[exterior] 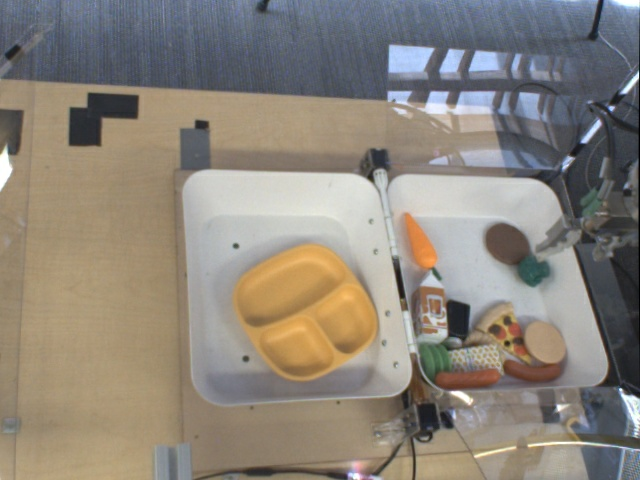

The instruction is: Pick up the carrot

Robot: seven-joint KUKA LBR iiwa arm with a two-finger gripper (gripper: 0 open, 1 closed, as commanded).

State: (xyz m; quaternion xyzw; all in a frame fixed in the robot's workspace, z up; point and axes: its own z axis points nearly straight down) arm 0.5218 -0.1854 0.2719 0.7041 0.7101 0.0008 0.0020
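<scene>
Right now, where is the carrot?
The carrot lies in the right bin, near its left wall, just above the small bottle and left of the brown disc.

Two white bins: the left bin (200, 268) and the right bin (470, 193). One yellow divided plate (305, 311). One carrot (420, 241). One small bottle (431, 308). One pizza slice (500, 324). Two sausages (467, 378) (533, 372). Two brown discs (507, 243) (545, 342). One small green piece (534, 270).
</scene>
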